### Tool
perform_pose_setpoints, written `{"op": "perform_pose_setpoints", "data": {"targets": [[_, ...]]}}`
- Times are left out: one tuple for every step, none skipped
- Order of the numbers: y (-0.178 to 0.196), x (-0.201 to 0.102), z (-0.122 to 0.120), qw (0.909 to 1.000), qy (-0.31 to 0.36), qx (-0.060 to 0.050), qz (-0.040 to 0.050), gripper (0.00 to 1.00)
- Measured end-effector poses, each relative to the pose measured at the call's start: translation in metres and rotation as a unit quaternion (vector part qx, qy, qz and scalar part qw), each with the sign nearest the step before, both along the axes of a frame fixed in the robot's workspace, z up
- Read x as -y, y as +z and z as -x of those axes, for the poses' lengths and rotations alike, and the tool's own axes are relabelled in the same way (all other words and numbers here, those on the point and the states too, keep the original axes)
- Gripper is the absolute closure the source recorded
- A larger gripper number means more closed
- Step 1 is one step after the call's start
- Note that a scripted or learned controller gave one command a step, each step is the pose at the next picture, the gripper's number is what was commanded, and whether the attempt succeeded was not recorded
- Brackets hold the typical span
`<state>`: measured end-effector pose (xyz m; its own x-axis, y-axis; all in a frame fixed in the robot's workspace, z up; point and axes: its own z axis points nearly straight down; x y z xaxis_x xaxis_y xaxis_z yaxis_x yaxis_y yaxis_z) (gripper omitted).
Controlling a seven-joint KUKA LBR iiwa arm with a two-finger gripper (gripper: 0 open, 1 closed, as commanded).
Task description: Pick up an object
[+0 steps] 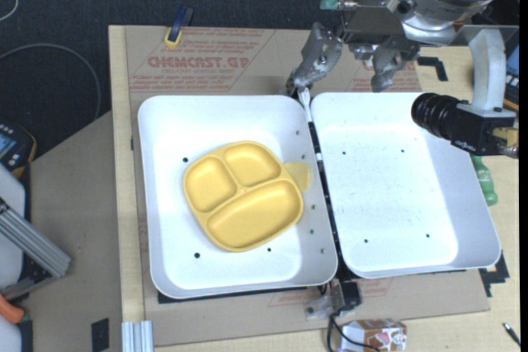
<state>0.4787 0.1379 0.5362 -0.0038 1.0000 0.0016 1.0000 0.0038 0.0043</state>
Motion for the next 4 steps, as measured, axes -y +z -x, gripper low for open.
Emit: {"op": "perform_pose_setpoints", "data": {"targets": [[0.010, 0.001, -0.001, 1.0000, -0.001, 0.001, 0.0001, 1.00], [-0.046, -0.013, 0.000, 1.0000, -0.001, -0.005, 0.0016, 1.00], [-0.015, -0.091, 0.000, 1.0000, 0.002, 0.000, -0.0008, 1.00], [-0.038, -0.031, 0.000, 1.0000, -0.004, -0.004, 0.0018, 1.00]]}}
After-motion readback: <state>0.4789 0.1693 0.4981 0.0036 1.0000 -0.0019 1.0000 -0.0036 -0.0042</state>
